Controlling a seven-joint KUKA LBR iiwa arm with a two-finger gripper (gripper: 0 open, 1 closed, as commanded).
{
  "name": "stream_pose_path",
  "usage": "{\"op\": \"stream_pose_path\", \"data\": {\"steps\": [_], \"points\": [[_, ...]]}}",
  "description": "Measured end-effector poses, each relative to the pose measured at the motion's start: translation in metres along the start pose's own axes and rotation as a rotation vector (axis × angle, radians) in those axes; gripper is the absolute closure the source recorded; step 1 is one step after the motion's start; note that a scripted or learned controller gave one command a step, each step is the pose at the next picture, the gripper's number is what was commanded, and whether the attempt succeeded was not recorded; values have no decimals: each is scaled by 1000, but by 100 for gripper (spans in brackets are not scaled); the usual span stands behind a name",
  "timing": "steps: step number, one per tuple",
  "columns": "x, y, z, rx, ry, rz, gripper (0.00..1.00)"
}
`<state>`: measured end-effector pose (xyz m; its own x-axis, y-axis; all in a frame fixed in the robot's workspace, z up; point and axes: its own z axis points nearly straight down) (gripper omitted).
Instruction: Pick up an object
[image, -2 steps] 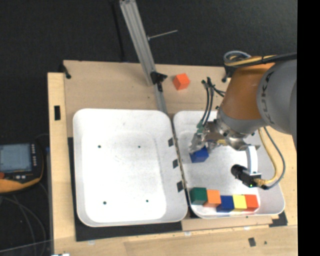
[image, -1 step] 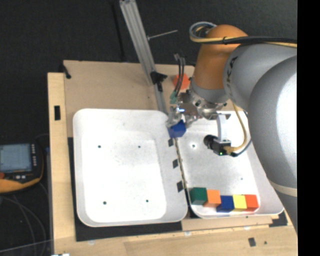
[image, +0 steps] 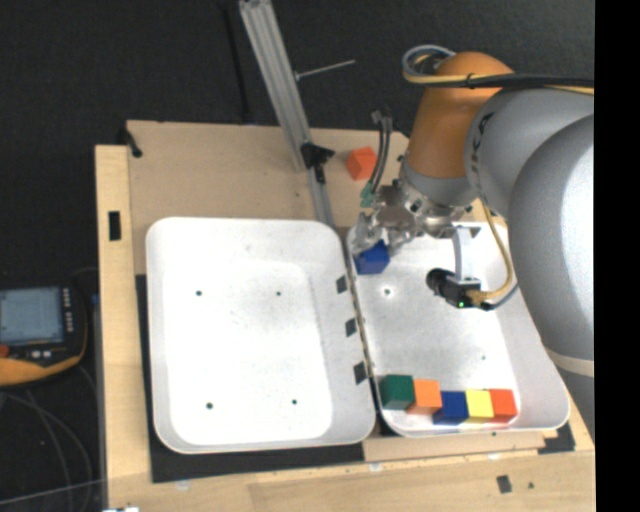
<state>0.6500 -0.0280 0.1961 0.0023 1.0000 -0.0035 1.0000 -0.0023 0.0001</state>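
Five blocks, green (image: 397, 389), orange (image: 427, 394), blue (image: 451, 406), yellow (image: 480, 403) and orange-red (image: 503, 402), are lying along the right bin's (image: 440, 330) near edge. Farther back, at that bin's far-left corner, the gripper (image: 372, 243) is gripping a blue block (image: 371, 258) between its fingers. An orange block (image: 361, 163) is sitting on the bench (image: 215, 172) beyond.

Seven blocks (image: 450, 400) (mixed colours) — two bins (image: 240, 330)

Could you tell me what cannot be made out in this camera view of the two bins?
- Gripper: its fingers are too small and cluttered to read against the blue block.
- Right bin: its far and right parts are covered by the arm.
- Orange block behind the bins: partly hidden by the arm's cabling.
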Motion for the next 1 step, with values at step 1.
{"op": "stream_pose_path", "data": {"steps": [1], "points": [[74, -32, -1, 0, 5, -10, 100]]}}
